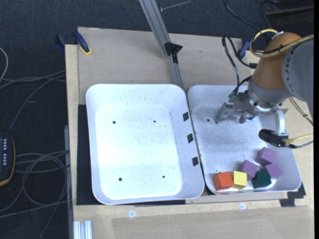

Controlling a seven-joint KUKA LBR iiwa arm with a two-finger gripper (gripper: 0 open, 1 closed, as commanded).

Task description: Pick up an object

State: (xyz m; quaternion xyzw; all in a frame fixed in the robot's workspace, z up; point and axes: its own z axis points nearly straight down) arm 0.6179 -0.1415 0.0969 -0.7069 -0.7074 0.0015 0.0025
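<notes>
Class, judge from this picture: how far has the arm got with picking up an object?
Done: nothing looks lifted; the blocks, such as the orange block and yellow block, lie in the right bin's near corner. In hand: the gripper is over that bin's far part, apart from the blocks, with nothing visible in it. Left: reaching a block, gripping and lifting it.

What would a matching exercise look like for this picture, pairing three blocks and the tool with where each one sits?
Things:
1. orange block
2. yellow block
3. green block
4. tool

Places:
A. over the far part of the right bin, away from the blocks
B. between the orange and green blocks
C. leftmost in the row along the right bin's near edge
D. just below a purple block, near the right bin's near right corner

Pairs: 1-C, 2-B, 3-D, 4-A
</notes>
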